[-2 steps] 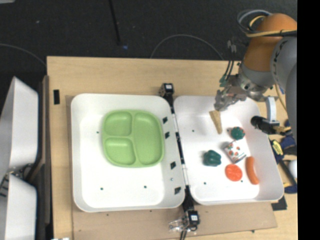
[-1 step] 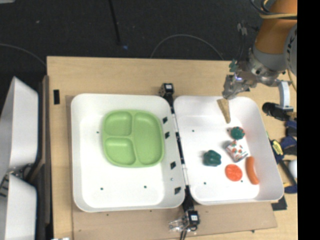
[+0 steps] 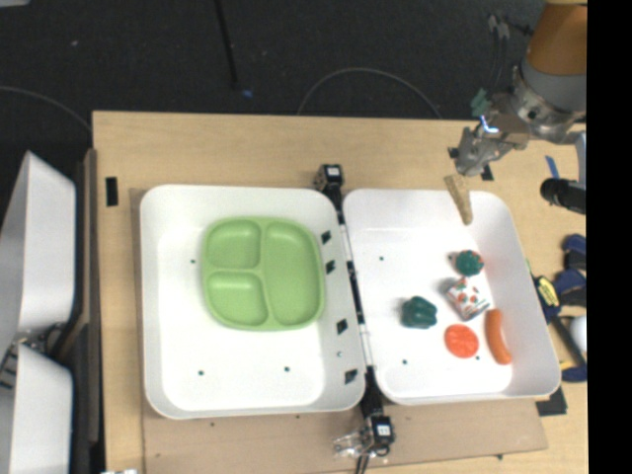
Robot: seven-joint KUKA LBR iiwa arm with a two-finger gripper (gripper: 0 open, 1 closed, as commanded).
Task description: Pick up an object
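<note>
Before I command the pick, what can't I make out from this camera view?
- Gripper: too small and slanted to judge.
- Patterned white object: too small to identify.
- Dark green pieces and: blurred, shapes unclear.
- Arm: cut off by the top edge.

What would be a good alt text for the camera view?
A gripper hovers over the right bin's far edge, above small toys clustered near its right side. The left bin holds a green divided plate.

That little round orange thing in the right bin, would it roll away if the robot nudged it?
Probably yes: the orange ball-like toy looks rounded, so a nudge may roll it. The long orange piece close beside it might stop it. It looks small, likely light.
</note>
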